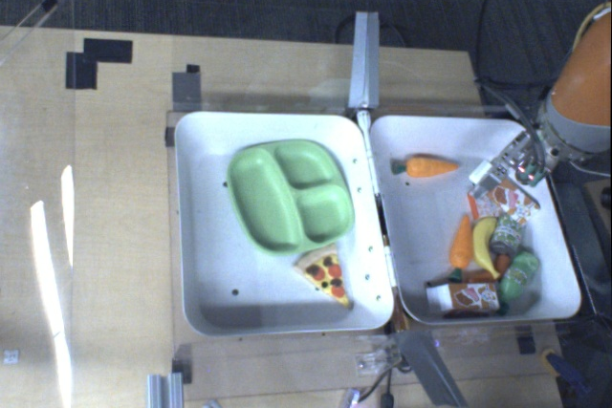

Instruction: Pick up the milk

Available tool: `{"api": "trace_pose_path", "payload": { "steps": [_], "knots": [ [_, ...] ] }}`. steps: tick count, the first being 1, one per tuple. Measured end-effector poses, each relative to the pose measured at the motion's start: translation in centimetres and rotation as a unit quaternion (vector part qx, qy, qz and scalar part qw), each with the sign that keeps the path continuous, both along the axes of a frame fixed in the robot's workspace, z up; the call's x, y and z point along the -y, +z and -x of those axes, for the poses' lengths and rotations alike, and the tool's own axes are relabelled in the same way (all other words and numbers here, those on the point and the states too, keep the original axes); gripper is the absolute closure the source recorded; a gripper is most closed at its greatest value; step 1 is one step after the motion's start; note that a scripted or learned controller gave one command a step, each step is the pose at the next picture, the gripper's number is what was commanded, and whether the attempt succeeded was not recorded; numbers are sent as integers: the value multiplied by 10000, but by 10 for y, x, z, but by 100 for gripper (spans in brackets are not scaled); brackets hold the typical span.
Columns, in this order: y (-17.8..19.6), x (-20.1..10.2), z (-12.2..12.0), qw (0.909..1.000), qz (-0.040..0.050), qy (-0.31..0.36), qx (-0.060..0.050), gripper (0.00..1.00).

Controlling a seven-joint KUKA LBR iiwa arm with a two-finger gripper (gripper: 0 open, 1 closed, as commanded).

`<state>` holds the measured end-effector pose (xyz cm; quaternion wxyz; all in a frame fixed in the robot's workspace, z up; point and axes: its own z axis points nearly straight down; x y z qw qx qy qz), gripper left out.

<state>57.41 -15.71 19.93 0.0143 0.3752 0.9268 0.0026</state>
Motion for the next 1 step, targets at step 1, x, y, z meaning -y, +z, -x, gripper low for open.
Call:
{"api": "trace_pose_path", "payload": {
  "steps": [1],
  "knots": [
    [20,16,-39,9994,-24,-339,-92,100]
  ]
}}
